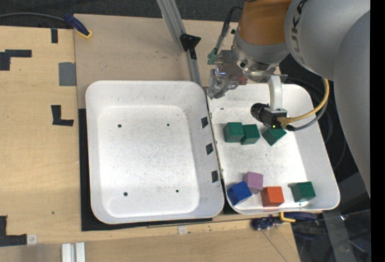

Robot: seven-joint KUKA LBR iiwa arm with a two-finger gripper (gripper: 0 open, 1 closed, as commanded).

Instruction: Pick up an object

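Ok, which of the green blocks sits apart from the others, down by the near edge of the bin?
The green block in the right bin's near corner, beside the orange block; the other three cluster mid-bin.

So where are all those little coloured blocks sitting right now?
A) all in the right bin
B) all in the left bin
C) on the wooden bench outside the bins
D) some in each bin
A: the green blocks, blue block, purple block, orange block and another green one all lie inside the right bin.
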